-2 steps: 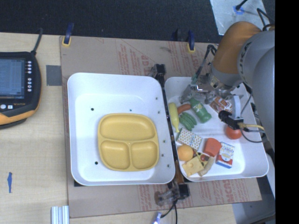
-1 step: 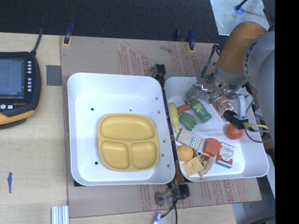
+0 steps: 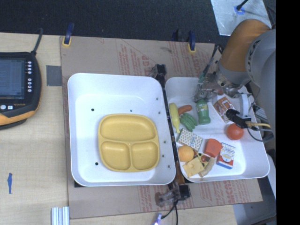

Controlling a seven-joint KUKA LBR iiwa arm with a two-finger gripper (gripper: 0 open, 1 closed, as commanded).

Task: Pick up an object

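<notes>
The arm point(image 3: 243, 50), grey w/ orange band, reaches in from the right, and its gripper point(image 3: 204, 92) is low over the far part of the right bin point(image 3: 255, 170), just above the green bottle point(image 3: 203, 113). Whether it is open or closed I cannot tell, it is too small and dark here; no object is seen held in it. The green bottle lies just on the near side of the gripper, approx. upright in the picture. Left of it are a small red-orange sausage point(image 3: 184, 109), a yellow banana point(image 3: 174, 116) along the bin's left wall, and a dark green vegetable point(image 3: 188, 121) between banana and bottle. To the right of the bottle is a small white-red packet point(image 3: 221, 108), and nearer a red tomato point(image 3: 235, 131), next to the black cable of the arm. In the near part of the bin: a checkered packet point(image 3: 190, 139), an orange point(image 3: 186, 153), a red block point(image 3: 213, 147), a white-blue-red carton point(image 3: 227, 154) and yellow cheese pieces point(image 3: 196, 166), all close together, some touching. The left bin point(image 3: 84, 93) holds a yellow divided tray point(image 3: 128, 142) w/ three compartments, approx. in its middle. At the far left on the bench is a pendant w/ screen point(image 3: 15, 88).
</notes>
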